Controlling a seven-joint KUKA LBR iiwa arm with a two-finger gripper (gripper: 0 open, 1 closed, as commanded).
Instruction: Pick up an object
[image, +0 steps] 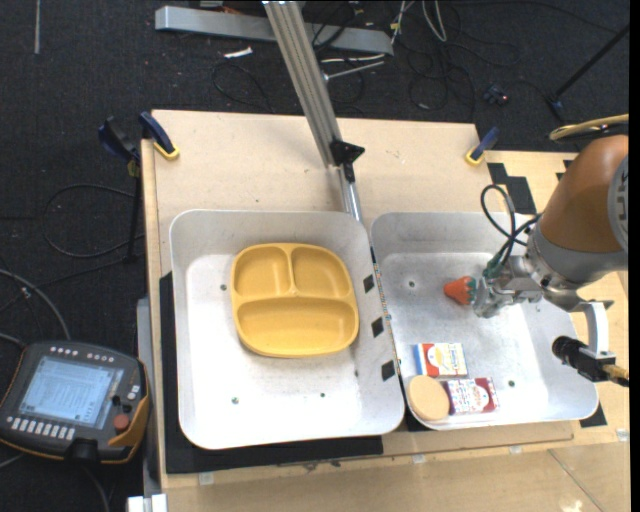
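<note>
— Two bins sit on the surface (250, 150); where is my gripper (484, 296)?
— Over the right bin (530, 390), with a small red-orange object (459, 290) touching it at nine o'clock.
— Is that object clamped?
— I cannot tell. A yellow divided plate (295, 299) fills the left bin (200, 400).

- The single fixed camera looks down at a slant from above the pale wooden bench (250, 160).
- It stands far enough back to take in both shallow white plastic bins (200, 260), side by side.
- The grey, orange-banded arm (585, 215) enters from the view's right.
</note>
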